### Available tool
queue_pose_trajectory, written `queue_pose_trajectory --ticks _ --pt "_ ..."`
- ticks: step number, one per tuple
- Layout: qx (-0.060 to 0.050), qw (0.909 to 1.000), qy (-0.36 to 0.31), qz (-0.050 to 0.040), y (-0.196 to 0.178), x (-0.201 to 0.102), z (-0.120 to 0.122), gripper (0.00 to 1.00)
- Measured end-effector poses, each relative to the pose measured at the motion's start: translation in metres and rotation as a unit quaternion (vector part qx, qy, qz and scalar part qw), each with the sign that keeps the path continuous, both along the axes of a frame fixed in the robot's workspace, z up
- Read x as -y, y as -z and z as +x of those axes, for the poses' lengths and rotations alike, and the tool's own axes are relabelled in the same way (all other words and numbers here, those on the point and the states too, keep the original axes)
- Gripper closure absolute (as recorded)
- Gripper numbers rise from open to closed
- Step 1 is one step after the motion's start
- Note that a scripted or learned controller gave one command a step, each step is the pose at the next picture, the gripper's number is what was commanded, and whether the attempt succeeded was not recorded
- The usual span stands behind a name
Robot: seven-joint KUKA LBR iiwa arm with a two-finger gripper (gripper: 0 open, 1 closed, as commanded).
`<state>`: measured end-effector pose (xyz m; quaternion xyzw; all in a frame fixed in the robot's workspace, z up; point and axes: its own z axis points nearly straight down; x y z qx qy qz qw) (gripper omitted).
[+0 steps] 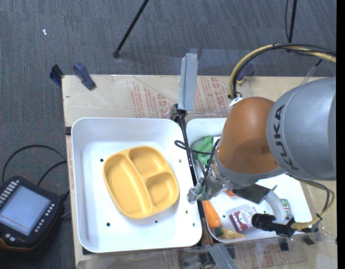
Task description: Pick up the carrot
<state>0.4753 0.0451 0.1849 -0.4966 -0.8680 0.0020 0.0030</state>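
The orange carrot (211, 213) lies in the near left corner of the right bin (216, 237), pointing toward the bin's front. My gripper (197, 193) hangs just above and to the left of the carrot's top end, close to the wall between the two bins. The arm's orange band and grey wrist cover the middle of the right bin and hide most of the gripper. Nothing shows as held.
A yellow divided plate (141, 181) rests in the left bin (88, 150). The right bin also holds a green item (205, 145) at the back, a dark red packet (239, 217), a small pale item (233, 235) and a white and black object (275, 213). A teach pendant (22, 210) sits off the bench at left.
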Motion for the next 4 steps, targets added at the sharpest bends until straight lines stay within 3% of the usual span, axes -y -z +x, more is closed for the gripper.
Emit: queue_pose_trajectory --ticks 1,2,4 --pt "0.001 0.9981 -0.062 0.0001 0.0 -0.04 0.031 1.0" --pt "0.001 0.991 -0.134 0.0004 -0.016 -0.084 0.037 1.0" --pt "-0.003 0.9911 -0.133 -0.0003 -0.032 -0.083 0.038 1.0"
